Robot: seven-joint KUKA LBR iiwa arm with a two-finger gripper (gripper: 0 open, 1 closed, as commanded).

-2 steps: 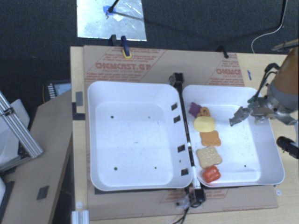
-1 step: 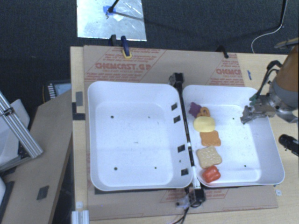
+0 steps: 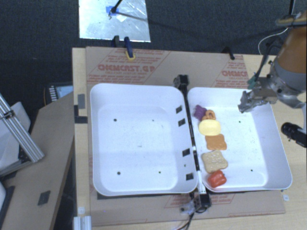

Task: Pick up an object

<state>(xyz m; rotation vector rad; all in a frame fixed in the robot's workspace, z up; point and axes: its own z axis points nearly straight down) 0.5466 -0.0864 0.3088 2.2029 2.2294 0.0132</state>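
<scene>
The gripper (image 3: 245,104) is hanging over the upper right part of the right bin (image 3: 268,176), arm coming in from the right edge; can't tell its grasp state from this angle, and nothing is showing in it. All the objects are sitting in a column along the right bin's left wall, well apart from the gripper, to its left and below it in the camera view. Nearest the gripper's level: a purple piece (image 3: 199,111) with a small orange piece (image 3: 210,114) touching it. Just below those, a yellow rounded object (image 3: 209,127), then an orange flat piece (image 3: 216,142), then a tan toast-like slice (image 3: 214,161), then a red object (image 3: 217,178) lying farthest from the gripper near the bin's front corner. The pieces are touching or nearly touching down the line. The left bin (image 3: 100,176) is sitting beyond the column, farther left of the gripper, both bins resting on the counter (image 3: 144,63).
</scene>
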